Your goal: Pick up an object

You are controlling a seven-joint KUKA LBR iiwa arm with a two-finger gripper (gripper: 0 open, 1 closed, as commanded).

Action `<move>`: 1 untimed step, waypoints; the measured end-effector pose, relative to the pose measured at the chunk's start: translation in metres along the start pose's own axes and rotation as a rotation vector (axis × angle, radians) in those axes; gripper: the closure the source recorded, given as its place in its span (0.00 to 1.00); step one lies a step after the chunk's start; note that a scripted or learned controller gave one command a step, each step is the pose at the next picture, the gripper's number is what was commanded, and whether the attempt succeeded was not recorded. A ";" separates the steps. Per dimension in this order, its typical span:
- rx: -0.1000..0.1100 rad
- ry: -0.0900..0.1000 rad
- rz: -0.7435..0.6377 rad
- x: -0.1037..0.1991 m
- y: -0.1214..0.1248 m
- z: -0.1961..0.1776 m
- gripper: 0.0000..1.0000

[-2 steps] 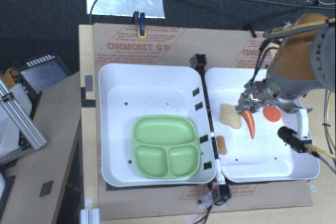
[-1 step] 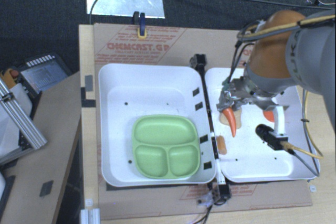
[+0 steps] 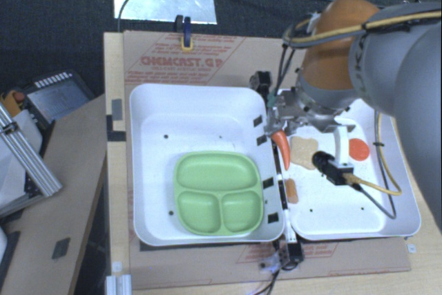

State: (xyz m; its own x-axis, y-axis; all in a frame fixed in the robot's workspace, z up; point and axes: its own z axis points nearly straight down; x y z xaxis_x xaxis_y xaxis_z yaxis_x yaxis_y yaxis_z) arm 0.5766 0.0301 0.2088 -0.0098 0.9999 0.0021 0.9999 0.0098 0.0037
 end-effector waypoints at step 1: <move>0.002 0.000 0.000 0.052 -0.002 -0.004 1.00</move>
